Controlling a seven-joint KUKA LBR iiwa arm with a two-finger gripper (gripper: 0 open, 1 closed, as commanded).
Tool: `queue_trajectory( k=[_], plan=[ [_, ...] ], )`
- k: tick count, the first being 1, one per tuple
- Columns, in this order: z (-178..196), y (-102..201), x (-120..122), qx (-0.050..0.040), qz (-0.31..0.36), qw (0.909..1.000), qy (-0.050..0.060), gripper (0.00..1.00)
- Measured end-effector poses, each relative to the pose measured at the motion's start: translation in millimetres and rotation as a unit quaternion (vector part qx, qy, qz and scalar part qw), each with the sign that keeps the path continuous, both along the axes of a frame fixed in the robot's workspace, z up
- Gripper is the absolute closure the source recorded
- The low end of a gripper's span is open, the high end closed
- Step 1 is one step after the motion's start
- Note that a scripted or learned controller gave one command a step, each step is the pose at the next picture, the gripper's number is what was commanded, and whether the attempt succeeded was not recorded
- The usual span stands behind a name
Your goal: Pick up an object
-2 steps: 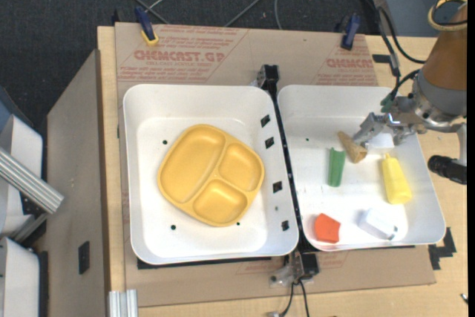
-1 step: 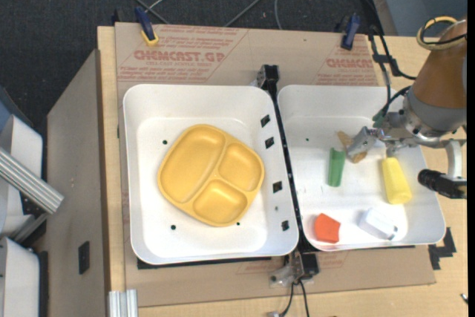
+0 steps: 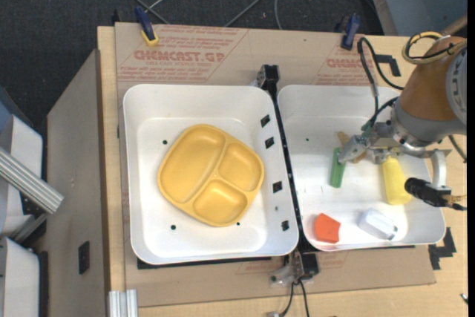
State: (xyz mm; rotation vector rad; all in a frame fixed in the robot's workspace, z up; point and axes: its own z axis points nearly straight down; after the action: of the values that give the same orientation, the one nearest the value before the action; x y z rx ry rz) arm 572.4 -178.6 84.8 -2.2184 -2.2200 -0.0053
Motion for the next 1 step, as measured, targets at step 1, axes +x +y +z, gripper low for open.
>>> queue_trajectory(
  k=[1],
  plan=[
    [13.8, -0.1, 1.6, -0.0007, 0.0, 1.0, -0.003, 1.0]
  ],
)
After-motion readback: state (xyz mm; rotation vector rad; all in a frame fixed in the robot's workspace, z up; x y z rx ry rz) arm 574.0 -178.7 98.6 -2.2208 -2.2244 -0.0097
